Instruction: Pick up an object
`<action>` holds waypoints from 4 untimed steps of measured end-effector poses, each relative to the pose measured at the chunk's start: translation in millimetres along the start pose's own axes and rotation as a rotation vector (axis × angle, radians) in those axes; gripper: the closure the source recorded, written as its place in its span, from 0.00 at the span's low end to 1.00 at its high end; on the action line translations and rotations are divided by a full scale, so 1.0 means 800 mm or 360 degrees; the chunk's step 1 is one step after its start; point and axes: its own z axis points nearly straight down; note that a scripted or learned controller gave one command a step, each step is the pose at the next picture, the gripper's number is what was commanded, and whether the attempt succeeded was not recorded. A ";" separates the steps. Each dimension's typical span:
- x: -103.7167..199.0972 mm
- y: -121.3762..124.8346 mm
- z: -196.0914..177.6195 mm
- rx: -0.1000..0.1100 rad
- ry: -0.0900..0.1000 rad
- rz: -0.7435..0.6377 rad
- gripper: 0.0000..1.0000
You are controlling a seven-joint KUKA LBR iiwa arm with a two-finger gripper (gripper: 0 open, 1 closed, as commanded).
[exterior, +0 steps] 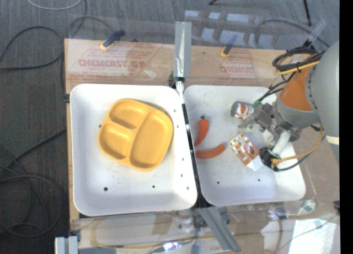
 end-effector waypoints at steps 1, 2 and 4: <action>0.044 0.070 0.001 0.0142 -0.0091 0.0274 0.00; 0.012 0.051 -0.081 0.0018 -0.0040 0.0569 0.00; 0.053 0.063 -0.043 0.0000 -0.0034 0.0576 0.00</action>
